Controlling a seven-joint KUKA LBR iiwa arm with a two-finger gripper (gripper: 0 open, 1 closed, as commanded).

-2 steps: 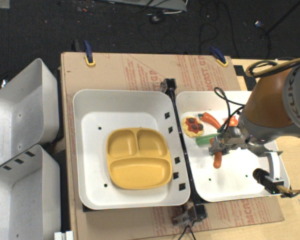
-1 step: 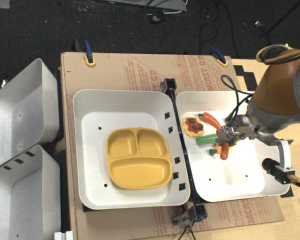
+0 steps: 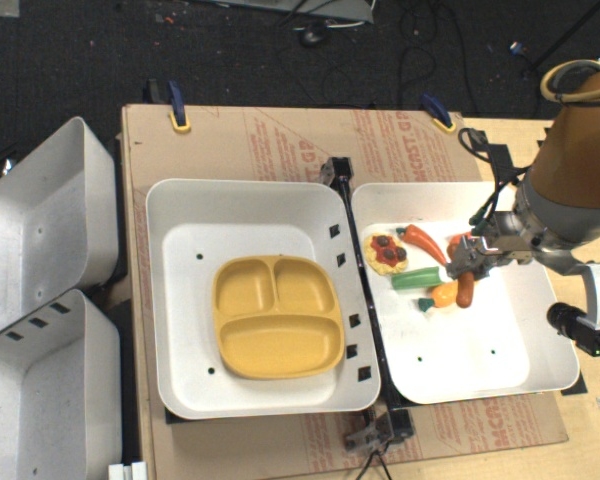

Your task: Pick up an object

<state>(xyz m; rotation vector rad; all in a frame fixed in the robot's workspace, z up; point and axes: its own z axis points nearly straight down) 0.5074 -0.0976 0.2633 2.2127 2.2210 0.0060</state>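
Cardboard-topped bench, two white bins, toy food clustered under the gripper.

Nearest, the left bin (image 3: 170, 368) holds a yellow divided plate (image 3: 278, 316); farther right, in the right bin (image 3: 540, 363), lie a green bean (image 3: 416, 279), an orange carrot piece (image 3: 440, 295), a brown sausage (image 3: 466, 289), a red chili (image 3: 421, 241) and a small pizza (image 3: 386, 253). The gripper (image 3: 470, 255) sits low at the sausage's top end; I cannot tell its opening. Risk: the toys touch, so closing may pinch two, or nudge the sausage aside and grip nothing.

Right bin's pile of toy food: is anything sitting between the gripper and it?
Nothing visible does. The gripper is low at the pile's right edge, beside the brown sausage-shaped toy, orange piece and green pepper-like toy in the right white bin.
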